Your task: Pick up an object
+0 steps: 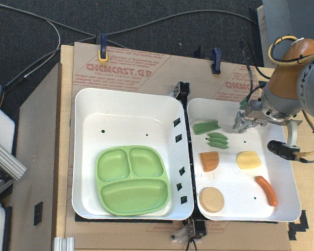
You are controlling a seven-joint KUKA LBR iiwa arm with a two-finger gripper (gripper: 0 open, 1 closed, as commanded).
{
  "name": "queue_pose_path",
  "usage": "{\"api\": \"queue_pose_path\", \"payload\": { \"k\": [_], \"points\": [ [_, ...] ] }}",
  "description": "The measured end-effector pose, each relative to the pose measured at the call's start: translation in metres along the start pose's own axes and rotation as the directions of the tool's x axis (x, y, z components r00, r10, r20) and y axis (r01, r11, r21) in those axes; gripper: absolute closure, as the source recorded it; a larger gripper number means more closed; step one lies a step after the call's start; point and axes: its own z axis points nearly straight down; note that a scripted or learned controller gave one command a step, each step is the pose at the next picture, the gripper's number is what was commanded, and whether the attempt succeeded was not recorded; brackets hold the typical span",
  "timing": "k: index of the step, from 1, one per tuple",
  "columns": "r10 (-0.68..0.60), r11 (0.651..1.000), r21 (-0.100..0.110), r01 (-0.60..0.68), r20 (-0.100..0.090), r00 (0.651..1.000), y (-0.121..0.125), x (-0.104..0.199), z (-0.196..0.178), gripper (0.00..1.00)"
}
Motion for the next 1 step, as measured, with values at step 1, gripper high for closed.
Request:
{"api": "queue_pose_path", "payload": {
  "k": [1],
  "points": [
    [0.000, 1.000, -0.005, 0.000, 0.002, 1.000, 0.0017, 0.0057, -0.0634, 1.00]
  ]
}}
